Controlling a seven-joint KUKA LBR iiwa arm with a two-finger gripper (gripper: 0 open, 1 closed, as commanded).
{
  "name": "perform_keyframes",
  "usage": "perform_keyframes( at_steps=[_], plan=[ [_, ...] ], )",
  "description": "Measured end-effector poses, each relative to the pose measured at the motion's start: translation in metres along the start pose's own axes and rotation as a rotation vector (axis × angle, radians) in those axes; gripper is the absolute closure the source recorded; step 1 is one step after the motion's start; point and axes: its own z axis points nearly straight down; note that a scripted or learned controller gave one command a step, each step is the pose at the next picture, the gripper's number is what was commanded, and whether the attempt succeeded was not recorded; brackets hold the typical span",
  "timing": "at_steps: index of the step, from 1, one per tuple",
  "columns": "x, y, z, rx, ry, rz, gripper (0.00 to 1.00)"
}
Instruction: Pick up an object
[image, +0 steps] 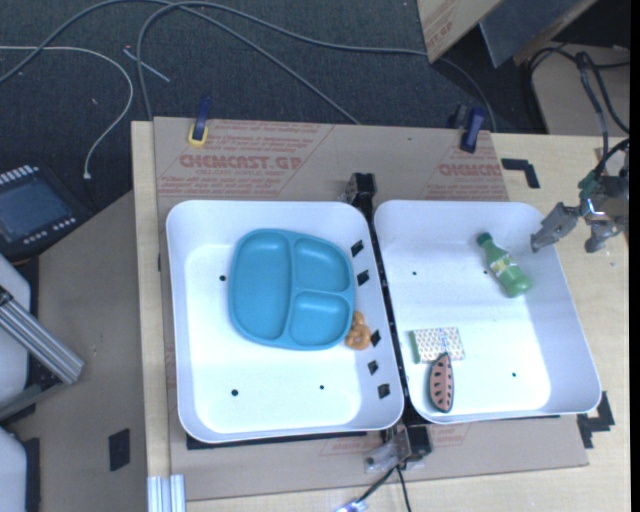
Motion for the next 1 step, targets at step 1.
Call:
perform_keyframes(
  at_steps=[1],
  plan=[
    [0.0008, 0.0024, -0.0074, -0.013, -0.003, -0.004, 0.00]
  ],
)
